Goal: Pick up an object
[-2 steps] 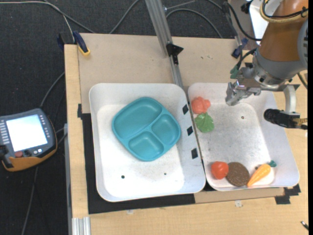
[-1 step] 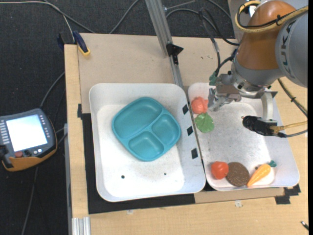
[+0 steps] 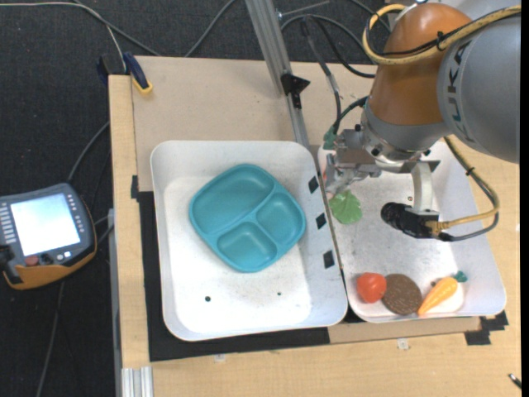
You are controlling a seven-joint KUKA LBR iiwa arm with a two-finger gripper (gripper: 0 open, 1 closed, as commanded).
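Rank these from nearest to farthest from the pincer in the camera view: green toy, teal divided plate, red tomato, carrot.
Measured from the pincer:
1. Green toy, just below it at the right bin's left edge.
2. Teal divided plate, in the left bin, and red tomato, at the right bin's front: too close to call.
3. Carrot, right bin's front right corner.

teal plate [image 3: 246, 216], red tomato [image 3: 371, 286], org carrot [image 3: 438, 294]
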